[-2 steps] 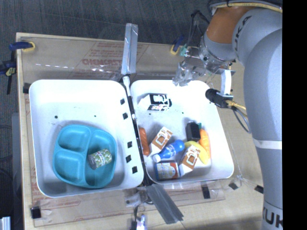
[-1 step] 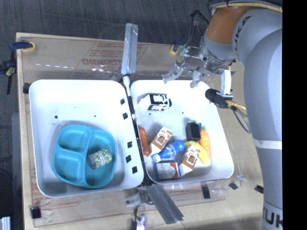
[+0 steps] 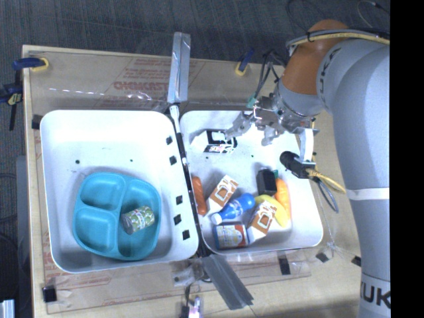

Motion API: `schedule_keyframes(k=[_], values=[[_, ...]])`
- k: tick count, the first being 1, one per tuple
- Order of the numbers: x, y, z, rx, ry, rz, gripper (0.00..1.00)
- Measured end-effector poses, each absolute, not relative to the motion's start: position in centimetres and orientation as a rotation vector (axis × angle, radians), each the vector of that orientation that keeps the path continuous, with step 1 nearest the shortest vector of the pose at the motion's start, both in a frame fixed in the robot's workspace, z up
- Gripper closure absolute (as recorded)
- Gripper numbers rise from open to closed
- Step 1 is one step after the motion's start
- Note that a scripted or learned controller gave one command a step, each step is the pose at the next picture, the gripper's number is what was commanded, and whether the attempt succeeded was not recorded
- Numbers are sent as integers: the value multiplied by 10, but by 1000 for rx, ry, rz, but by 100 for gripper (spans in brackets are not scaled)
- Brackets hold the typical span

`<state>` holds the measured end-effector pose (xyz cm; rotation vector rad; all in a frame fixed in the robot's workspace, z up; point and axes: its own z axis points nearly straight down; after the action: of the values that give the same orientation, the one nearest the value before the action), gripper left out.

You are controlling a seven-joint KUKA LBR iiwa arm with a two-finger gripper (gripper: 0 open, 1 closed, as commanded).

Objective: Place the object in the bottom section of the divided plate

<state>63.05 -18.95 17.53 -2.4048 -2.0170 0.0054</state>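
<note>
Small jar (image 3: 138,219) lies on blue divided plate (image 3: 116,215), lower left of frame, over the divider; placement looks done. Gripper (image 3: 255,126) upper right; jaws' state unreadable.

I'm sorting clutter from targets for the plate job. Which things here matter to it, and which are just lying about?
For the job:
- blue divided plate in the left bin
- small jar lying on the plate
- pincer over the right bin

Lying about, right bin:
- blue-capped bottle
- two orange-and-white cartons
- black-and-white card
- orange carrot-like stick
</note>
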Motion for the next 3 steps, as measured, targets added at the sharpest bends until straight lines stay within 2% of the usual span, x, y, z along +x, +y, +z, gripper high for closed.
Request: schedule_keyframes(k=[1, 2, 3], values=[[528, -199, 163, -2306, -2129, 3, 0], [570, -207, 174, -2192, -2249, 1, 0], [657, -210, 195, -2086, -2350, 0, 0]])
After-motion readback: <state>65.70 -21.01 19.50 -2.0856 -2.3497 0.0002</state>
